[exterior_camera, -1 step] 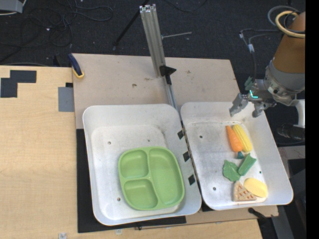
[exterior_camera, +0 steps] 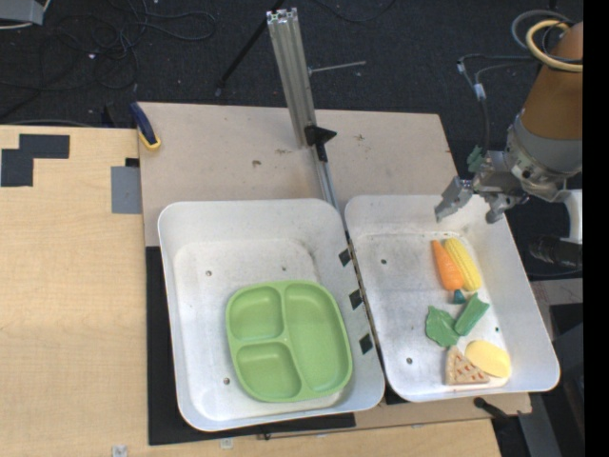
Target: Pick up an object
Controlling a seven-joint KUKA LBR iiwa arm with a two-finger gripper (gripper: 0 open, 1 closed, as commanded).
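Note:
In the right bin (exterior_camera: 400,255) lie an orange carrot (exterior_camera: 445,265) and a yellow corn cob (exterior_camera: 463,261) side by side. Below them are green leafy pieces (exterior_camera: 455,322), a yellow lemon-shaped piece (exterior_camera: 488,357) and a waffle-patterned wedge (exterior_camera: 462,369). My gripper (exterior_camera: 471,201) hangs over the bin's far right corner, above the carrot and corn, open with nothing between its fingers.
The left bin (exterior_camera: 190,246) holds a green divided plate (exterior_camera: 285,341). An upright metal post (exterior_camera: 293,74) stands behind the bins. A light wooden table (exterior_camera: 67,284) lies to the left. Cables run across the dark floor at the back.

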